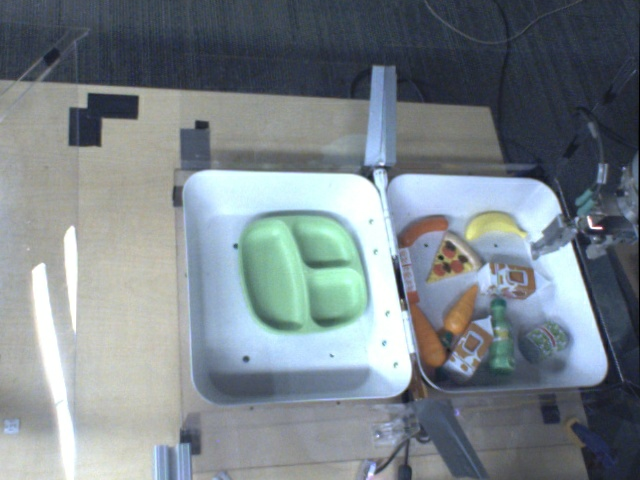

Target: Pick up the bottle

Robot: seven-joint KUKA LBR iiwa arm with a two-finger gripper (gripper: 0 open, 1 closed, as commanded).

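Note:
The bottle [499, 337] is small and green with a pale cap. It lies in the right bin [575, 298] near the front wall, its cap pointing to the back. A small carton [468, 351] is pressed against its left side and a round green-patterned ball [545, 341] sits just to its right. My gripper [556, 235] hangs over the bin's right rim, well behind and to the right of the bottle, with nothing seen in it. The arm's wrist [605, 218] is cut off by the right edge.
The right bin also holds a sausage [424, 230], a banana [495, 226], a pizza slice [454, 258], two carrots [461, 310] and a second carton [512, 280]. A green divided plate [303, 271] lies in the left bin [210, 298]. A metal post [381, 118] stands behind the bins.

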